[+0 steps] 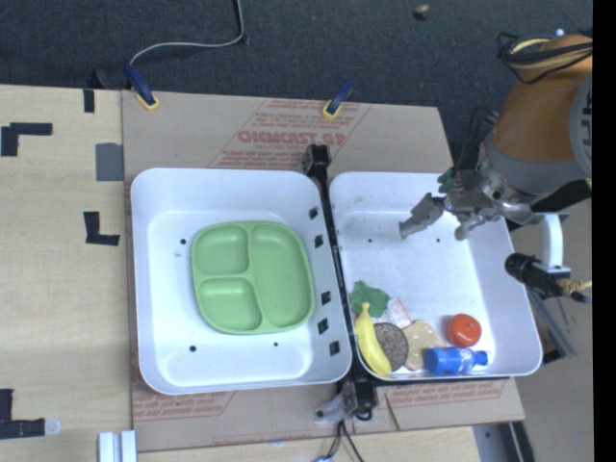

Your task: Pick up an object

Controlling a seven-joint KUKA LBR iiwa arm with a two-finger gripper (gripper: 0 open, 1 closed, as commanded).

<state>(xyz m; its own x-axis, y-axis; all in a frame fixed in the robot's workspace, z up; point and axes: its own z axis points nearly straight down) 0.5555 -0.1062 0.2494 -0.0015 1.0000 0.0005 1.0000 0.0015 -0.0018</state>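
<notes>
Your gripper [445, 219] hangs open and empty at upper right, with the banana [370, 344] sitting well below-left, lengthwise up-down.

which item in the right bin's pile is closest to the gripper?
The green leafy piece, top of the cluster beside the divider. The gripper is above it; banana, orange ball and blue bottle lie farther down.
</notes>
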